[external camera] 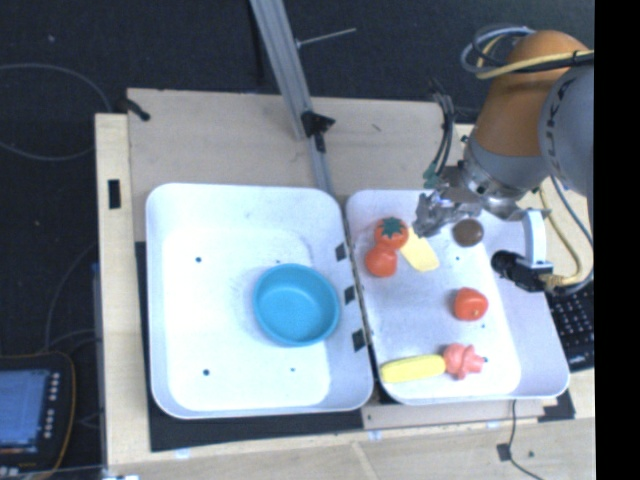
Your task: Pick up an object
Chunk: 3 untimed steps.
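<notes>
The claw (432,218) hangs low over the far part of the right bin (530,368), and we cannot tell how it is set — too small and dark against the wrist. It sits just beside a pale yellow block (421,255), perhaps touching its far end, though we cannot be sure. Left of that block lie a red-orange piece with a green top (391,232) and a round orange piece (380,262); a brown round object (467,232) rests to the claw's right. Nearer us are a red ball (469,304), a yellow banana-like piece (412,369) and a pink toy (460,360). The left bin (200,368) carries a blue bowl (295,304). We judge the pick not yet done — every object appears to lie on the bin floor, so grasp and lift remain.
</notes>
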Each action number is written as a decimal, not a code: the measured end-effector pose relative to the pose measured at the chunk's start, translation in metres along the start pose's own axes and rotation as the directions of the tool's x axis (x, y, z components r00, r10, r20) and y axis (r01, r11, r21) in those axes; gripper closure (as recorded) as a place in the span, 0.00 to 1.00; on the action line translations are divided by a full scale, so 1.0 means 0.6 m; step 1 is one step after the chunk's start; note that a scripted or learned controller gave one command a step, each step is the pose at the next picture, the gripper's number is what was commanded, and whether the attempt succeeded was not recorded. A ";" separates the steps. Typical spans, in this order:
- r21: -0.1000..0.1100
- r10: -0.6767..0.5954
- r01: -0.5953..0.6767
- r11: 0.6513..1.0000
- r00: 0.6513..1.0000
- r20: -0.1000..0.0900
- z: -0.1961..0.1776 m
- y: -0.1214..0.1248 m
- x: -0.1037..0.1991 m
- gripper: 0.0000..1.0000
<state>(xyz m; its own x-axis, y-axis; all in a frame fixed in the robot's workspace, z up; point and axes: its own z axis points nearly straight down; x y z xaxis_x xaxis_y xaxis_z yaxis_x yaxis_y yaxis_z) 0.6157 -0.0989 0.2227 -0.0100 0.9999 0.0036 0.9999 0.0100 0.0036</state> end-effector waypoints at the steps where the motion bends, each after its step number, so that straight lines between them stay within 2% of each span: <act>1: 0.001 0.001 -0.001 1.000 1.000 0.001 -0.005 0.042 0.090 1.00; 2: 0.002 0.002 -0.002 1.000 1.000 0.003 0.004 0.057 0.169 1.00; 3: 0.003 -0.001 0.001 1.000 1.000 -0.001 -0.026 0.079 0.263 1.00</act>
